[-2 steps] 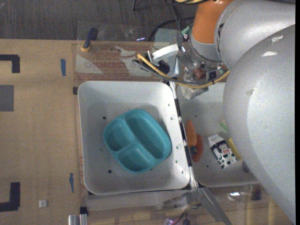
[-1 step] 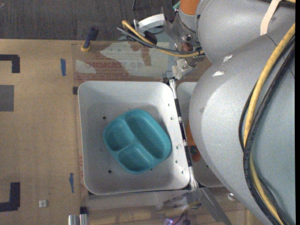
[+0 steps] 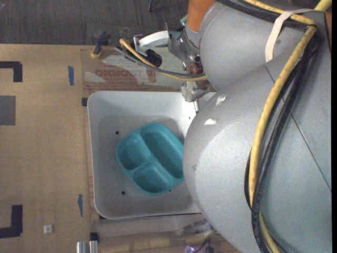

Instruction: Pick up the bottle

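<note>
One teal plate [image 3: 150, 157] with three compartments lies in one white bin [image 3: 102, 141]; arm [image 3: 263, 141] looms at three o'clock.

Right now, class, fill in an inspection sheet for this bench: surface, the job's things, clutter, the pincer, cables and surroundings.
Surface: tan wooden bench carrying a shallow white plastic bin.
Job's things: bottle, nothing seen.
Clutter: teal three-compartment plastic tray lying in the bin, partly under the arm.
Pincer: nothing seen; the large grey arm covers the right side.
Cables: yellow cable and black cable running along the arm.
Surroundings: blue tape strips and black tape marks on the bench; dark floor beyond.
</note>
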You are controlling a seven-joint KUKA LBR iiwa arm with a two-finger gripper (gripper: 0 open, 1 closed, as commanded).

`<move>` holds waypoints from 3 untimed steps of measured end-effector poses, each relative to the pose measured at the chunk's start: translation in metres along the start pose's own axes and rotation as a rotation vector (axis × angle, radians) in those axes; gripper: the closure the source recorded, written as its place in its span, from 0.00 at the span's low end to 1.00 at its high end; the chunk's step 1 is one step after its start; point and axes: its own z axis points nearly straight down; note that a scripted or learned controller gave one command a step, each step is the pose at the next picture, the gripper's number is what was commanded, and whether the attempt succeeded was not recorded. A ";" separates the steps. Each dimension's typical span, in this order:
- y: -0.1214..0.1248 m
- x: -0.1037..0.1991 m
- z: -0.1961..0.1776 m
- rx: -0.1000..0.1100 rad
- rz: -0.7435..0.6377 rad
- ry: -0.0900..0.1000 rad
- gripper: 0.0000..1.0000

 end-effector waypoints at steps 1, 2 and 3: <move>-0.020 0.029 -0.013 -0.001 0.009 0.002 1.00; -0.041 0.045 -0.009 0.000 -0.031 0.002 1.00; -0.049 0.023 0.029 0.000 0.007 -0.002 1.00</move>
